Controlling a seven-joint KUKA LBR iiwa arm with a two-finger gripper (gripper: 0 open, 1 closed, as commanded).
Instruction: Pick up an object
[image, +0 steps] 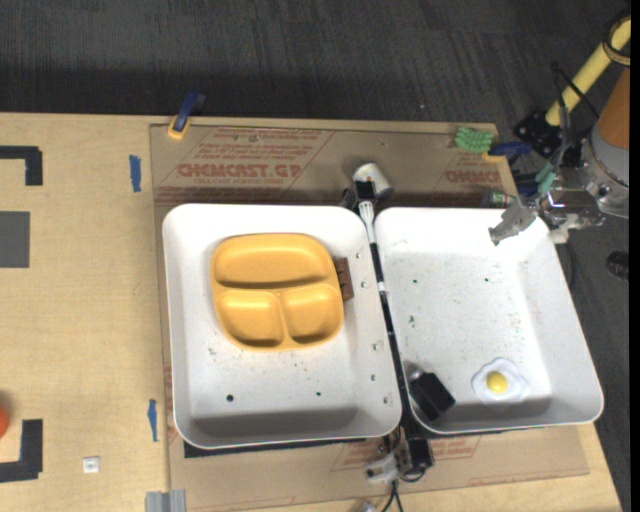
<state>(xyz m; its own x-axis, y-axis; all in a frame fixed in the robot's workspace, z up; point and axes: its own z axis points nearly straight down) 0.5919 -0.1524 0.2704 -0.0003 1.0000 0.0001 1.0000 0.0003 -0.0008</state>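
White-and-yellow, the fried egg toy (499, 382) lay in the right bin's (570, 330) near corner; we saw the fingers (508, 224) well apart from it, their spread unclear.

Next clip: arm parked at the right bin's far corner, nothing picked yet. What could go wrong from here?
1. The fried egg lies flat in the near corner of the right bin; the tool may slide over it or hit the wall.
2. The yellow tray in the left bin looks too wide for a two-finger grasp.
3. A black block sits on the divider near the egg and could get bumped.
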